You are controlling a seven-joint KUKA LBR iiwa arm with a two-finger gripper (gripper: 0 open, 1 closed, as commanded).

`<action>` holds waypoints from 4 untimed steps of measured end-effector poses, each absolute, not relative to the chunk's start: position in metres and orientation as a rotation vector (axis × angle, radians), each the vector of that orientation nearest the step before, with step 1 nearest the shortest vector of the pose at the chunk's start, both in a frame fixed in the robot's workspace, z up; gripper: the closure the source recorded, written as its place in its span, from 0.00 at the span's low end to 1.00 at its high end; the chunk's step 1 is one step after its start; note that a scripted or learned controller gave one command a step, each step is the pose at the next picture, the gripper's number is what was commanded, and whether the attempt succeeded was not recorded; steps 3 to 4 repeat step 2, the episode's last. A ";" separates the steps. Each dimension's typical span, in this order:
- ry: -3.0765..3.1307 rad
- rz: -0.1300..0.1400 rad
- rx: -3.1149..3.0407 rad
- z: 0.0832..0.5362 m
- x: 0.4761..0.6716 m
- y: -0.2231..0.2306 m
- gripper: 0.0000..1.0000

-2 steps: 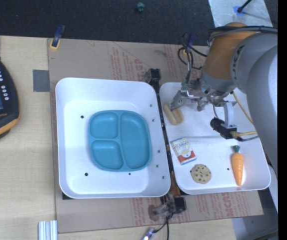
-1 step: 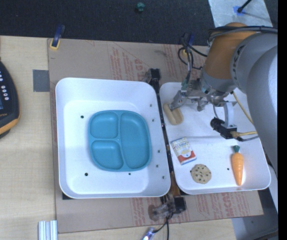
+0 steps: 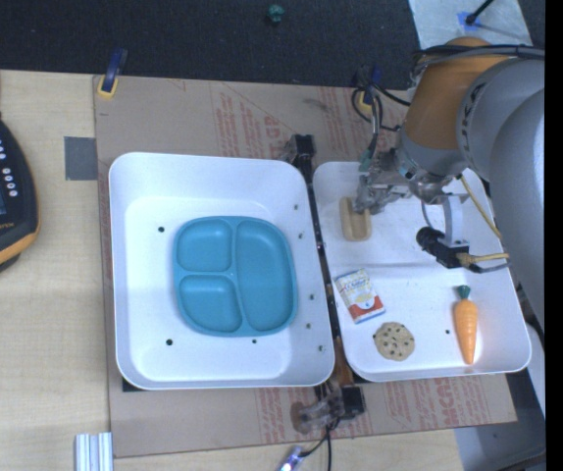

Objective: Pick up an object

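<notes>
Close to the right bin's (image 3: 332,263) left wall, the tool (image 3: 365,202), grip state unclear, touches a wooden block (image 3: 356,222).

Arm (image 3: 502,116): bulky grey rounded casing, orange band above the wrist. Black and yellow cables loop round it. Small metal pincer (image 3: 372,196), greyish hardware.

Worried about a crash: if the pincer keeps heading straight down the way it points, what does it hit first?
Probably the wooden block, which sits just under the pincer in the right bin. Depth is hard to judge from this slanted view.
</notes>
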State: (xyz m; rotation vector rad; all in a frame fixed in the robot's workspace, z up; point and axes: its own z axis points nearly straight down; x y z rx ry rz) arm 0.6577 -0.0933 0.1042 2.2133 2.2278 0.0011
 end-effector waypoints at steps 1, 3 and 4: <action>2.228 -0.003 2.218 0.192 0.619 -0.044 1.00; 2.230 -0.008 2.217 0.192 0.607 0.007 1.00; 2.230 -0.008 2.217 0.192 0.607 0.007 1.00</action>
